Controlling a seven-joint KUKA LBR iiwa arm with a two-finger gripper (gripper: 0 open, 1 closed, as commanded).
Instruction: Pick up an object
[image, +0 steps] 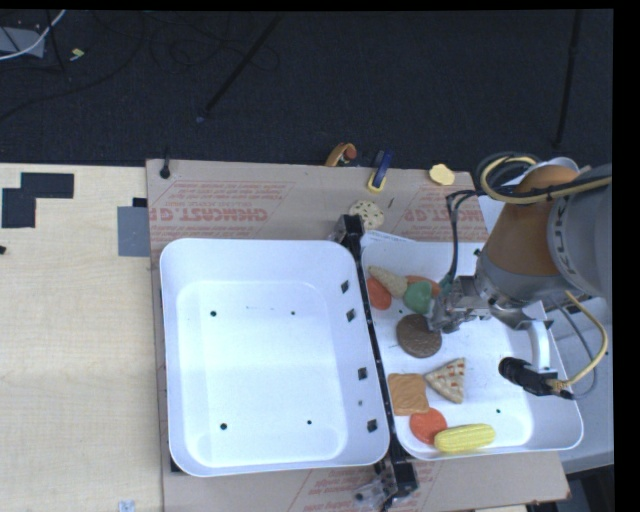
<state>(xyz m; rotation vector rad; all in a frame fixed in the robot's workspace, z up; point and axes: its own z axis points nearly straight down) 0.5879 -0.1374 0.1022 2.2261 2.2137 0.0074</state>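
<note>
Yellow plastic corn cob (464, 437) lies at the right white bin's (560, 425) front rim. Deeper in, the gripper (443, 314) hangs just right of the flat round brown cookie (419, 336), beside it and slightly behind. Whether it is open or closed, I cannot tell.

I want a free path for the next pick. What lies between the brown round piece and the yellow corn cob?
In the camera view, between the brown disc and the corn cob lie an orange square, a pizza slice and a red piece.

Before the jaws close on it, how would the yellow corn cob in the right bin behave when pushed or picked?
The yellow corn cob looks rounded and elongated, so it would probably roll if pushed sideways. It lies against the white right bin's near rim, which may block one jaw. Its surface looks smooth, perhaps slippery.
</note>
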